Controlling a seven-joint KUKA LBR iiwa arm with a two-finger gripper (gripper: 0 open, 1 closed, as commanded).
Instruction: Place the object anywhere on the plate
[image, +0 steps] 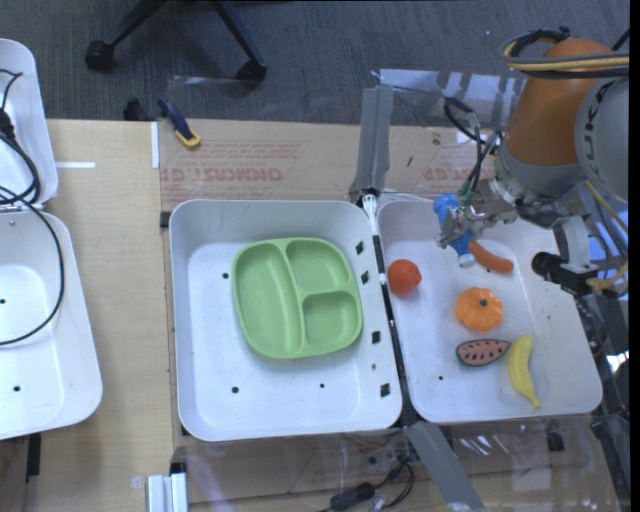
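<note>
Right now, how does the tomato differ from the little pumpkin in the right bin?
The tomato is red-orange and smooth; the pumpkin is lighter orange with a green stem on top. The tomato is the smaller of the two. It lies at the bin's left wall, next to the divider; the pumpkin sits mid-bin, just above the watermelon slice. Both are roundish and lie loose in the right bin, apart from the gripper.
</note>
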